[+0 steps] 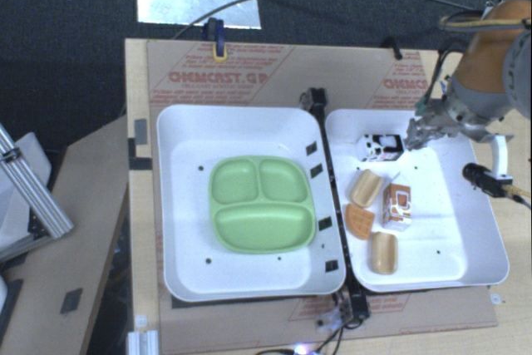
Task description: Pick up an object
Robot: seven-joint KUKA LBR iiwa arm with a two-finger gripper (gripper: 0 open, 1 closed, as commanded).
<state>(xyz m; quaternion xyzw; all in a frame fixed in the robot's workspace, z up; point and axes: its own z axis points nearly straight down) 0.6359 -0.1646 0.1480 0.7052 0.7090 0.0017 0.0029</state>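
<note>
The right bin (474, 237) holds several small items: a black and white toy (378, 147) at the back, a tan bread-like piece (366, 188), an orange wedge (359, 221), a brown and white box (397, 205) and a tan cylinder (383, 253) near the front. My gripper (416, 135) hangs over the back of this bin, just right of the black and white toy. Nothing shows between the gripper and the items below.
The left bin (179, 179) carries a green divided plate (263, 204). A black clamp (314, 99) sits on the ridge between the bins. A dark fitting (486, 179) juts over the right bin's right side. A metal rail (33, 191) stands at far left.
</note>
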